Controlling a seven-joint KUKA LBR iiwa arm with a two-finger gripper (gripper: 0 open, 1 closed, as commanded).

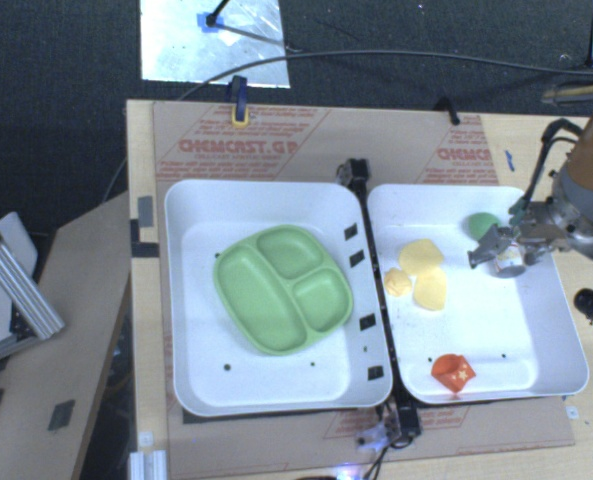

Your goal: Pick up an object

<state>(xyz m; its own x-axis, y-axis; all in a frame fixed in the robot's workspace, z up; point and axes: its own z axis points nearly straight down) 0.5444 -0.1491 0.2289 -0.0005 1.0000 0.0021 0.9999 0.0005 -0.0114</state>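
Rightward, jaws (496, 251) beside green object (481, 224)

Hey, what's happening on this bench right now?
A grey robot arm with an orange band reaches in over the right white bin, its hand low beside a small green round object. Nothing is visibly held. Three pale yellow pieces and a red-orange object lie in that bin. The left white bin holds a green divided plastic plate.

A pale green divided plate (282, 288) lies in the white left bin (191, 268); in the white right bin (551, 318), yellow pieces (421, 273) sit at 9 o'clock, a red-orange object (452, 372) at 6, a green object (481, 224) at 12.
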